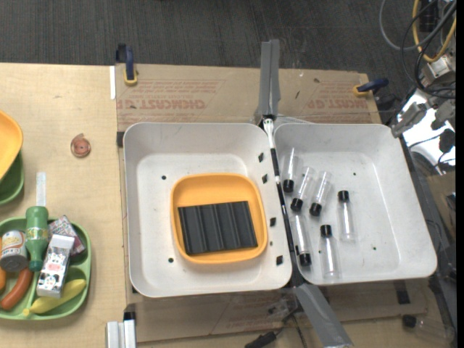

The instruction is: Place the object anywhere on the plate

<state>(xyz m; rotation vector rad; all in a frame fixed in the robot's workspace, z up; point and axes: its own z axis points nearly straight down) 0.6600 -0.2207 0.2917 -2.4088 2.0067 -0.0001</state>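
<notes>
Since the ribbed block (217, 227) already lies flat on the plate (215, 182), away from the vials (317, 193), I'd call it placed, though I can't tell the gripper's state.

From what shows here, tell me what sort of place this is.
Probably a robotics lab test bench: two white bins taped onto cardboard, clear vials sorted in one, and loose cables over grey office carpet.

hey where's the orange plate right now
The orange plate sits in the middle of the left bin, carrying a dark ridged block; the clear vials lie in the right bin.
</notes>
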